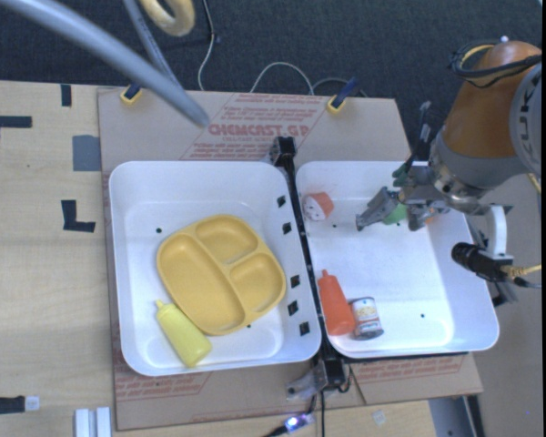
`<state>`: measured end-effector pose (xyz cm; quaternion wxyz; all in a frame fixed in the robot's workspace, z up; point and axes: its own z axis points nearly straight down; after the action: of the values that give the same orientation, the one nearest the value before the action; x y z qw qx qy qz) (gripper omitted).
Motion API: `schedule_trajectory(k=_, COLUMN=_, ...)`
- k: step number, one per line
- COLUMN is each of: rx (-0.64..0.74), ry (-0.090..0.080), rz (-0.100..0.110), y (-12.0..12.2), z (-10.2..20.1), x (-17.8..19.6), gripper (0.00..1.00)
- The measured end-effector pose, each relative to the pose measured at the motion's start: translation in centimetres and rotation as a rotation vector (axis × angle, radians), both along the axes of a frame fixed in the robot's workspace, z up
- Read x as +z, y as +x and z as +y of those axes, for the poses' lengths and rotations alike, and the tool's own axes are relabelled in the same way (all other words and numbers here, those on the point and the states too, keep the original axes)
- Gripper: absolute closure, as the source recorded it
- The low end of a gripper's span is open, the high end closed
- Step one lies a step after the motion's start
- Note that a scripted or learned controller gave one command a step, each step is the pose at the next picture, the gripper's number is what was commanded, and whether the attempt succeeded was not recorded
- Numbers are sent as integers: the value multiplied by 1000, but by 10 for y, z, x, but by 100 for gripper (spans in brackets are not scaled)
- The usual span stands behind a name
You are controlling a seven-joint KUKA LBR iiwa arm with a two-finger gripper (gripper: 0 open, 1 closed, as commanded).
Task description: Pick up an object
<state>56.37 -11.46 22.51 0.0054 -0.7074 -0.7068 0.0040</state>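
My gripper [394, 215] hangs over the upper right part of the right bin [437, 271], its dark fingers [373, 213] splayed downward. A small green object [396, 212] shows between them, and the gripper looks shut on it. In the same bin, a round red-and-white object [318, 206] lies to the gripper's left near the divider. An orange bottle [335, 304] and a small can [367, 318] lie at the bin's front left.
The left bin [127, 244] holds a yellow compartment plate [221, 272] and a yellow squeeze bottle [182, 332] at its front. A black divider [294, 244] separates the bins. The grey and orange arm [487, 107] fills the right side.
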Motion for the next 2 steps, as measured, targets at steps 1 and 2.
schedule_trajectory(k=1, rx=3, ry=-2, rz=-11, y=2, z=0, x=6, gripper=0)
schedule_trajectory(k=2, rx=2, ry=-1, rz=-6, y=-1, z=5, x=-58, gripper=0)
